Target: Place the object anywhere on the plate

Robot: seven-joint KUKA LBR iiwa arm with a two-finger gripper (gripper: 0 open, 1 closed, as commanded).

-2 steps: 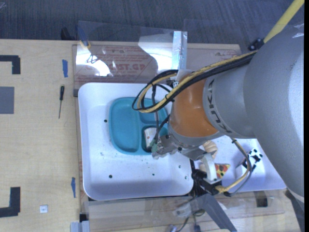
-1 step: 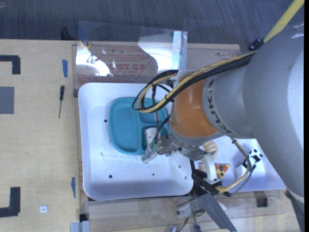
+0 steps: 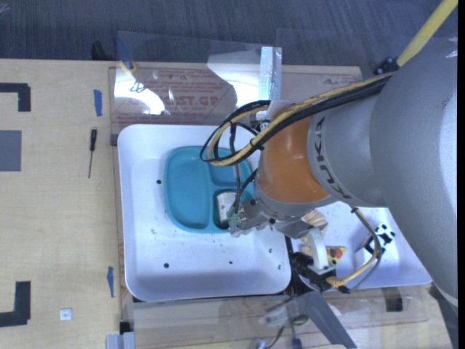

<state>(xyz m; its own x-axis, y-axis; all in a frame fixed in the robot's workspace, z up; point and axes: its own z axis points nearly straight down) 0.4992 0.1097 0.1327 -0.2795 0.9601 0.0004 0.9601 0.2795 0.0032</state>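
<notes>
- A pale wooden bench [image 3: 51,217] fills the left and lower part of the camera view; black corner marks and strips of blue tape lie on it, and a thin dark screwdriver [image 3: 91,151] rests near the left bin; beyond the bench, at the top, is grey carpeted floor [image 3: 218,6].
- Two shallow white bins sit side by side; the left bin [image 3: 182,267] is seen almost whole, the right bin [image 3: 392,253] is largely covered by the arm.
- A clear plastic sheet [image 3: 196,86] lies behind the left bin; faint reddish lettering shows beneath it, too blurred to read.
- A blue plate [image 3: 187,191] lies in the left bin, toward its far right part.
- The grey arm [image 3: 392,144], with its orange band [image 3: 290,166], hangs over the plate's right side; cables loop around the wrist.
- The gripper [image 3: 236,220] sits at the plate's right edge, just above or touching it; a small pale object [image 3: 224,203] shows beside it on the plate; whether the pincer is wide, narrow or holding cannot be told.
</notes>
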